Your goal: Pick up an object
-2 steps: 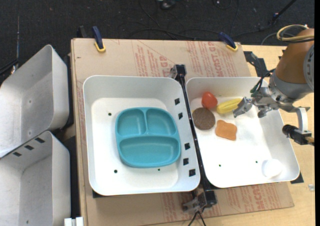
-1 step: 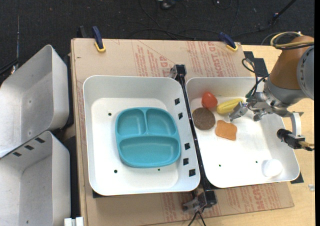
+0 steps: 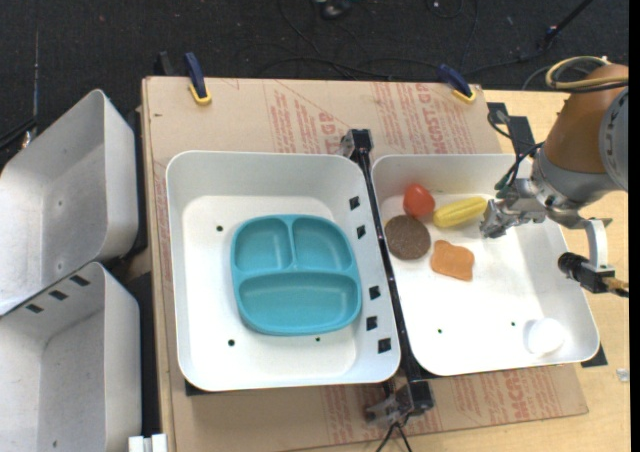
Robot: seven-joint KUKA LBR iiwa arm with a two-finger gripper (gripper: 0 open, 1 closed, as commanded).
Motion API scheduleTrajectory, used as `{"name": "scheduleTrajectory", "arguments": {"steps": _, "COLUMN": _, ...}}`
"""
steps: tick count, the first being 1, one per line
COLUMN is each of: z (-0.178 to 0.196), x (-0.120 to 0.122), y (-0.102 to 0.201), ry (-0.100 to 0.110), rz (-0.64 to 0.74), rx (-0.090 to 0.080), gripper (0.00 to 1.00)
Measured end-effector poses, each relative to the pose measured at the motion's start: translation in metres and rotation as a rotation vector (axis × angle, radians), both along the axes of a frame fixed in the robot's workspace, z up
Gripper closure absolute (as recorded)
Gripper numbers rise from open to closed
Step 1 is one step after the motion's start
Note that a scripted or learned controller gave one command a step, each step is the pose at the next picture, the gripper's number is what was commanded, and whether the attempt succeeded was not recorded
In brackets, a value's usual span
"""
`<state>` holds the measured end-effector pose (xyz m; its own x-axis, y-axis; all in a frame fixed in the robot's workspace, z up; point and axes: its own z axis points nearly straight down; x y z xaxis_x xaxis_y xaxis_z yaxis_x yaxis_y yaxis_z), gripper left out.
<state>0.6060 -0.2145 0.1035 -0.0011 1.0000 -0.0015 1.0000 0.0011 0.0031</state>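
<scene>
In the right bin [image 3: 480, 340] lie a red round piece [image 3: 419, 201], a yellow corn-like piece [image 3: 460, 211], a brown disc [image 3: 407, 237] and an orange chunk [image 3: 452, 260]. A small white round thing [image 3: 545, 336] rests near that bin's front right corner. My gripper [image 3: 497, 218] hangs low at the right end of the yellow piece, right beside it. Whether it touches the piece is unclear.
The left bin [image 3: 200, 240] carries a teal divided plate [image 3: 296, 274]. A black divider [image 3: 378, 270] runs between the two bins. Two spare white bins [image 3: 60, 240] stand off the bench at the left. Blue and yellow clamps [image 3: 199, 80] hold the board's far edge.
</scene>
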Motion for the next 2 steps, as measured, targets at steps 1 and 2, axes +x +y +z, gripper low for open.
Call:
{"name": "scheduleTrajectory", "arguments": {"steps": 1, "z": 0.063, "x": 0.006, "y": -0.003, "ry": -0.004, "rz": 0.001, "rx": -0.001, "gripper": 1.0}}
{"name": "scheduleTrajectory", "arguments": {"steps": 2, "z": 0.104, "x": 0.007, "y": -0.003, "ry": -0.003, "rz": 0.002, "rx": -0.001, "gripper": 1.0}}
